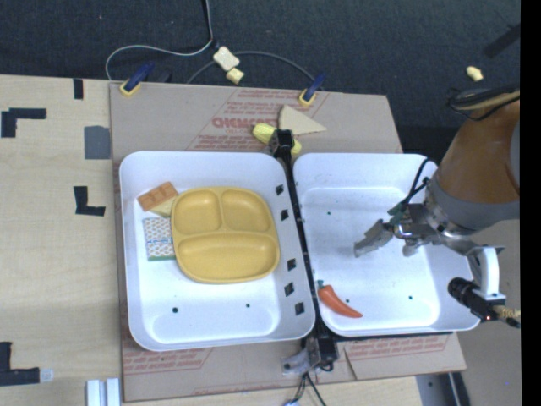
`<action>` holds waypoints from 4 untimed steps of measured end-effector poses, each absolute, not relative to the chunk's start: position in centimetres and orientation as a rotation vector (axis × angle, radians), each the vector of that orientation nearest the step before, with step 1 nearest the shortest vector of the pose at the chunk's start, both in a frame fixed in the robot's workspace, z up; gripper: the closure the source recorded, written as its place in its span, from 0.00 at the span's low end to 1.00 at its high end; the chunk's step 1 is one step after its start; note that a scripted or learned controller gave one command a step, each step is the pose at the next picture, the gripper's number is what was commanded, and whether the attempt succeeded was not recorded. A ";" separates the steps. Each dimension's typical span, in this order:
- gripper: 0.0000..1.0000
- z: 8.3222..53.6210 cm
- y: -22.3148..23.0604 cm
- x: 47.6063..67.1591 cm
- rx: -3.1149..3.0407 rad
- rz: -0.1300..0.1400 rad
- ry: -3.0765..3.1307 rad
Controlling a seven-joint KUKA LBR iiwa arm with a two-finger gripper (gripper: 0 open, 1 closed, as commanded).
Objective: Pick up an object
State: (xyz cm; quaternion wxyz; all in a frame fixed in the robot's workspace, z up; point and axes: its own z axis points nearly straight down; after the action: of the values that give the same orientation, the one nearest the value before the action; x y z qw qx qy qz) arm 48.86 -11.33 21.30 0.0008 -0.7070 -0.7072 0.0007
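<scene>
- My fingers [369, 245] hang over the middle of the right bin [423, 169], pointing left; the arm [478, 172] comes in from the right edge.
- Fingers' state: I cannot tell whether they are parted or closed. The tip is a small grey blur, and nothing shows between them.
- Likely target: the carrot [338, 302], orange-red, lying flat near the right bin's front-left corner, close beside the divider [292, 227] between the bins.
- The carrot sits apart from my fingers, nearer the front of the bin. No contact.
- Left bin [135, 227] holds a yellow plate [225, 233] with three compartments, an orange block [157, 196] and a patterned block [158, 237] touching the plate's left rim.
- Beyond the bins, on the cardboard sheet [355, 117] over the worktop [51, 252]: a tan wedge [300, 121], a yellow piece [264, 131], two clamps and a loose cable.
- Step in hand, as I judge it: approach. Nothing is lifted yet.
- Risk: the carrot lies near both the divider and the front wall. A descent slightly off could put one finger on the wall rather than beside the carrot.
- Risk: it is thin, tapered and low. Closing too high would pass over it; closing at the narrow end could squirt it sideways.
- Risk: the bin floor looks smooth, so a glancing touch may slide the carrot into the corner, where there is less room.
- Risk: if my fingers are in fact closed, descending would only push it.
</scene>
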 end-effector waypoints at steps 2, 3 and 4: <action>0.00 18.4 -6.8 58.3 -2.219 0.001 -2.222; 0.00 18.4 -6.8 58.3 -2.219 0.001 -2.222; 0.00 18.4 -6.8 58.3 -2.219 0.001 -2.222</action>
State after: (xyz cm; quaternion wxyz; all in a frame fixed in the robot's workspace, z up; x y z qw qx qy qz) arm 58.29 -6.80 18.38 0.0006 -0.7066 -0.7076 0.0005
